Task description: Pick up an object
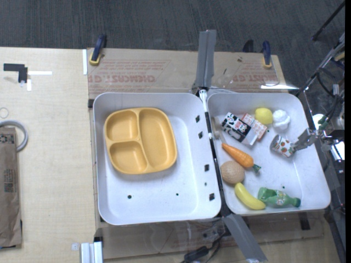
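Claw (303, 141) sits low at the right bin (315, 163) edge; its opening cannot be judged. Small strawberry-print carton (282, 146) lies touching its tip. Approach stage, apparently; next: close squarely on the carton.

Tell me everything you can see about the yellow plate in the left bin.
The yellow plate is a rounded rectangle of smooth, matte material that looks like plastic. Raised ridges divide it into three compartments: one long one on the right and two smaller ones on the left. Nothing lies in any of them. It rests flat, slightly turned, in the upper part of the left bin, touching only the bin's floor.
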Controlling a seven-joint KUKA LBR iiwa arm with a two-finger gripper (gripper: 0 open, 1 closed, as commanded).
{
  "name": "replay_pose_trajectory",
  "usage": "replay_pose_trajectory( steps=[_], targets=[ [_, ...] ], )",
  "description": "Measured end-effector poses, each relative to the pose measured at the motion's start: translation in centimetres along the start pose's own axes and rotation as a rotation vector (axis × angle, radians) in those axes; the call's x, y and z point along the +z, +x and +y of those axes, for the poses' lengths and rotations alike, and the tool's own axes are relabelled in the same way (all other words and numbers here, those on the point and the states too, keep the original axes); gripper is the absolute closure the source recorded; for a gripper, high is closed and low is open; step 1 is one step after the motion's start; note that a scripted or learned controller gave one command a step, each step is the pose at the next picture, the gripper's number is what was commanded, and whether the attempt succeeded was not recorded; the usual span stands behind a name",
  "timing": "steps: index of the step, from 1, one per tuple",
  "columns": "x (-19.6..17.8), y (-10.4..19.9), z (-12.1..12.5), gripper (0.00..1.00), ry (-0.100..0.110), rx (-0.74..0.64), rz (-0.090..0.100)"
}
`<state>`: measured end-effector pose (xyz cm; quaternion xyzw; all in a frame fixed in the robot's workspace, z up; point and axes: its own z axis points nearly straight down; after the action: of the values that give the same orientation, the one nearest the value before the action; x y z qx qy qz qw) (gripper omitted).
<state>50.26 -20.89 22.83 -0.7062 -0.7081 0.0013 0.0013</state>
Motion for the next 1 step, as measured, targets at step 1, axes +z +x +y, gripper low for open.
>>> replay_pose_trajectory(
  steps=[1],
  targets=[
    [3.86,5.21,6.24,0.0,-0.002,-0.056,-0.002]
  ],
)
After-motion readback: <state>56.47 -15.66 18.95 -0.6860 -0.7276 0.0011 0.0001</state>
